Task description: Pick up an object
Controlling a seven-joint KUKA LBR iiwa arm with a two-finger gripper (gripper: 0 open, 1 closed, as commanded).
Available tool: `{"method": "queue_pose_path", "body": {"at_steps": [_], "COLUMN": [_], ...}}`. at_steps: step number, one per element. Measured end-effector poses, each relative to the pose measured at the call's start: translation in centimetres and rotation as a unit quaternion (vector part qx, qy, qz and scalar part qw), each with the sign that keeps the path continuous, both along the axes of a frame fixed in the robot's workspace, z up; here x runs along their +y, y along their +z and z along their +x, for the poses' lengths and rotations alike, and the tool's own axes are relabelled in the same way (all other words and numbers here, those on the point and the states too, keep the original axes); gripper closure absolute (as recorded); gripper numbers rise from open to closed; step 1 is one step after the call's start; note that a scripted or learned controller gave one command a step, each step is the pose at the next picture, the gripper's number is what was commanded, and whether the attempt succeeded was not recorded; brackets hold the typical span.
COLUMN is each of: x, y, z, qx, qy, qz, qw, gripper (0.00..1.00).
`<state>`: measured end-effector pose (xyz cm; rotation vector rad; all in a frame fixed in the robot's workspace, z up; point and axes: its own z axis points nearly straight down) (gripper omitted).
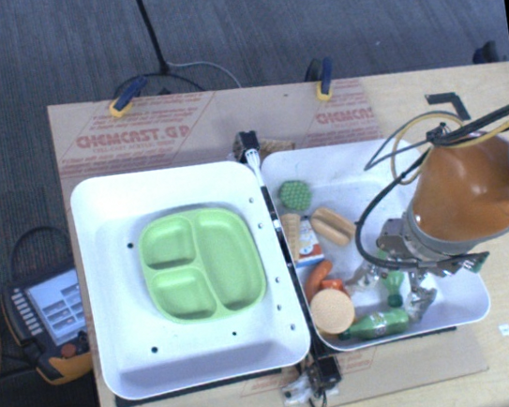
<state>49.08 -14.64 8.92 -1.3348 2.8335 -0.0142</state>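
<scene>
**Arm Low Over Right Bin, Grip Unconfirmed**

We are observing a surface carrying two shallow white bins side by side. We are recording the left bin as holding a green divided tray, which is lying flat near the bin's middle with its three compartments facing up.

We are finding the candidate objects gathered in the right bin. A green round textured item is sitting near the bin's far left corner. A tan hot-dog bun is lying just beside it, toward the bin's centre. A small carton is resting against the left wall. A red-orange piece is lying below the carton, touching a tan round disc. A green elongated item is lying along the near wall, just beside the disc.

We are noting the arm reaching in from the right, its orange band hanging over the right bin. The gripper is positioned low among the objects, near the green elongated item. We cannot tell whether the jaws are released or clenched, and we are confirming no object between them.
</scene>
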Motion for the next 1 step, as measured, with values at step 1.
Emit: {"method": "queue_pose_path", "body": {"at_steps": [1], "x": [0.2], "y": [1.1], "z": [0.2], "qx": [-0.002], "qy": [0.0], "qz": [0.0013], "qw": [1.0], "gripper": [1.0]}}
